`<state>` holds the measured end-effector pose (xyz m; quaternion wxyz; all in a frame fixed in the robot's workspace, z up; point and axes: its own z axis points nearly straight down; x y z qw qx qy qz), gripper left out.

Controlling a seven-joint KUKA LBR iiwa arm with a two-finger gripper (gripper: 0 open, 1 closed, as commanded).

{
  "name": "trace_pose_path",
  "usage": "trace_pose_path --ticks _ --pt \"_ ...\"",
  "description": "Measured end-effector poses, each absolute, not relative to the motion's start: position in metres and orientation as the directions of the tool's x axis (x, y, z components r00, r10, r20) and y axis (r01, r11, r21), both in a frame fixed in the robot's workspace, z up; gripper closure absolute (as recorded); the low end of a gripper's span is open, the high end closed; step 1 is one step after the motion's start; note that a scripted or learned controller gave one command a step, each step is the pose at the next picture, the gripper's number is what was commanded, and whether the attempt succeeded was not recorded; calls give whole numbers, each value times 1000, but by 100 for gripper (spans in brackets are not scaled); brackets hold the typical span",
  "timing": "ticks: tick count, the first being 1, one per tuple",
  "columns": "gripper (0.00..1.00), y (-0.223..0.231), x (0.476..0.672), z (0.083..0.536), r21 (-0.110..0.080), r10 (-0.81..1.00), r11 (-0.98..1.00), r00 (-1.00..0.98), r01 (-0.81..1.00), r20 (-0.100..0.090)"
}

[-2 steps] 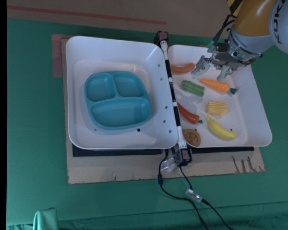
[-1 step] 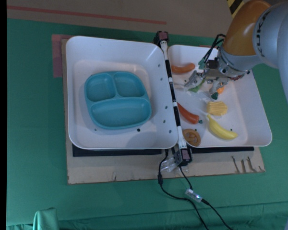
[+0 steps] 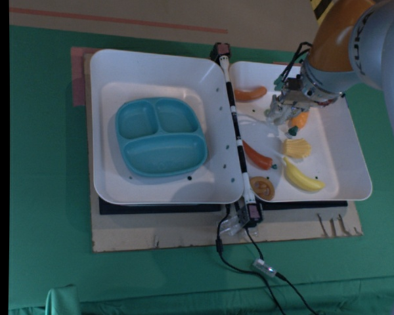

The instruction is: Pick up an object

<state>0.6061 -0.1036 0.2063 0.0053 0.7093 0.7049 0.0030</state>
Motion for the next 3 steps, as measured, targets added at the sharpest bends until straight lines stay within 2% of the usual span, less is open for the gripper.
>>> trace_pose_path --ticks 1,2,3 --pt "100 -166 615 288 6 1000 -4 4 1000 -4" --pt "100 -187 643 332 6 1000 -3 3 1000 -4" --pt "100 -187 694 335 2 1000 -3 3 1000 -4"
